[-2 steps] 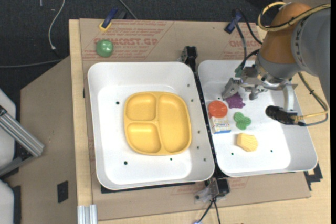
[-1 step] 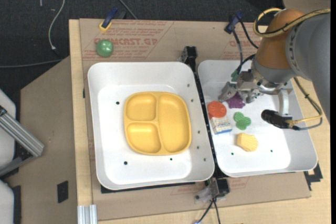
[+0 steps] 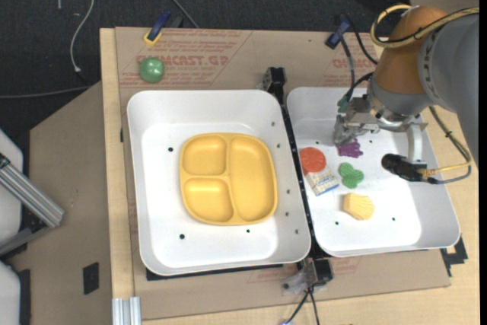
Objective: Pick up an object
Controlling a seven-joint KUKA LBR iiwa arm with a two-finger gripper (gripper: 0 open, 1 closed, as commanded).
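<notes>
A cardboard-covered bench [image 3: 221, 287] carries two shallow white bins side by side, seen from above at a slant.

Nearest in the right bin [image 3: 426, 228] is a bare strip of floor along its front rim. Just beyond that strip lies a yellow ridged piece [image 3: 358, 206], clear of the walls. Farther in, a green piece [image 3: 351, 176] sits just beside a small white packet [image 3: 323, 183], which lies near the wall the two bins share. An orange-red disc [image 3: 312, 159] lies at the packet's far edge, also close to that shared wall. The right half of this bin's floor is mostly open.

The left bin [image 3: 152, 164] holds a yellow three-part plate [image 3: 228, 179] in the middle, with bare white floor all around it.

Beyond the green piece, a purple piece [image 3: 349, 150] lies on the right bin's floor. The pincer [image 3: 348, 132] hangs directly over its far edge, very close. Whether it touches the piece cannot be told, nor whether it is apart or together. The far left corner of this bin is bare.

Farthest, on the cardboard past the left bin, a green ball [image 3: 152, 70] rests near the far left corner.
</notes>
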